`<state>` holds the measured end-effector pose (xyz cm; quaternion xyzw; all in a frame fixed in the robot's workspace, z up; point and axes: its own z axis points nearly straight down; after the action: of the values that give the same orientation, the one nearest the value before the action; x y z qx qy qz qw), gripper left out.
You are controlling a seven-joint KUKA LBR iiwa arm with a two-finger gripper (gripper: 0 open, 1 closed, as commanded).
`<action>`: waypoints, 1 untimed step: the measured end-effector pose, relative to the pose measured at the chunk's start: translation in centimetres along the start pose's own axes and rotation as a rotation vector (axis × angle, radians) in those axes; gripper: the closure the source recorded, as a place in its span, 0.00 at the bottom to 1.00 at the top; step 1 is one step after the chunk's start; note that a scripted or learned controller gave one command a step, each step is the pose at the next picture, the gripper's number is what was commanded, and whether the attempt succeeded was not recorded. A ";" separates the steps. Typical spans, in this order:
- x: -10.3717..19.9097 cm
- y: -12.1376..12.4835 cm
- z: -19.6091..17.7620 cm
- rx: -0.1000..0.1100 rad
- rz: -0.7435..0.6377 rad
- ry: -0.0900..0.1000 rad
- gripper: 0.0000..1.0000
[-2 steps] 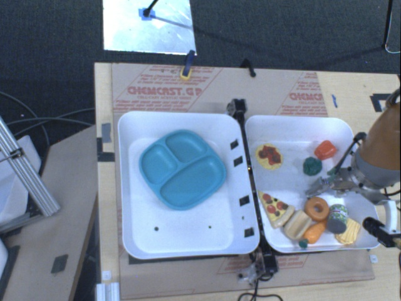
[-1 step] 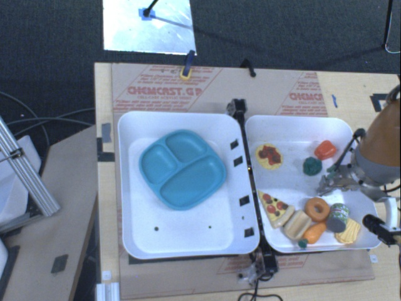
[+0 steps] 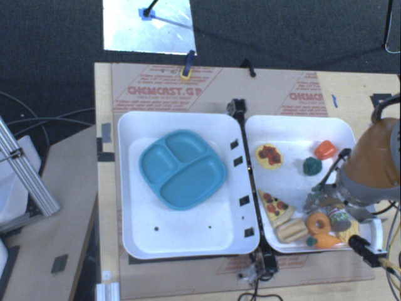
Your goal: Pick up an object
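While the arm reaches into the right bin, its gripper hangs just above a donut. Grip state: cannot tell. Blue plate in left bin.

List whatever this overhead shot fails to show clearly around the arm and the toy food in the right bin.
- Gripper: small and dark against clutter in the camera view; whether it grips anything is unreadable.
- Grey-green item by the donut: partly under the arm, identity unclear.
- Carrot: its far end is covered by the arm.
- Right bin: its right wall is hidden behind the arm.
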<state>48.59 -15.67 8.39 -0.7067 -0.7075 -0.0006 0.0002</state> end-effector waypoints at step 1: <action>7.7 0.2 -2.9 -0.003 -0.010 0.002 1.00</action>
<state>48.79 -7.95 11.34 -0.7031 -0.7111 -0.0024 0.0001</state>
